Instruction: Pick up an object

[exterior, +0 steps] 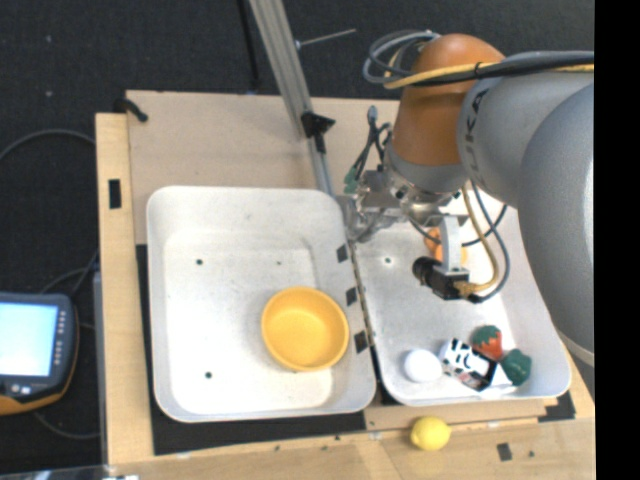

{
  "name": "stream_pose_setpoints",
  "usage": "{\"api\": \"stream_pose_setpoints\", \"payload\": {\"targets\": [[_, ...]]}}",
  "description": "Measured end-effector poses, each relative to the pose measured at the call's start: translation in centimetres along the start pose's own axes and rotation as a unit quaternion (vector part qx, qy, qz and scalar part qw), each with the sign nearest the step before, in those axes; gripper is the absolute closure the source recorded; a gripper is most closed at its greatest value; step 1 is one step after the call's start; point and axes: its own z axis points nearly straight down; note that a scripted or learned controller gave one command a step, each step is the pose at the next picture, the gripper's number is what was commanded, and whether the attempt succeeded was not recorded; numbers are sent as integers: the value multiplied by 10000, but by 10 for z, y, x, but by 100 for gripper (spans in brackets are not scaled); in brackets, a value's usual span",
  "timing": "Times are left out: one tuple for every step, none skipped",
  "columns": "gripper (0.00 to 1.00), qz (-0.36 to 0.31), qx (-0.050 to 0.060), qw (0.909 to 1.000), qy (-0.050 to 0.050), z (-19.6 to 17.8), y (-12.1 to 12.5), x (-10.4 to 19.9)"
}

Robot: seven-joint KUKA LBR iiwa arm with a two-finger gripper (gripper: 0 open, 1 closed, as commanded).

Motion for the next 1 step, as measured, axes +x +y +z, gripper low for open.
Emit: {"api": "stream_pose_setpoints", "payload": {"targets": [[100, 0, -3, 10000, -1, -3, 5, 49]]}}
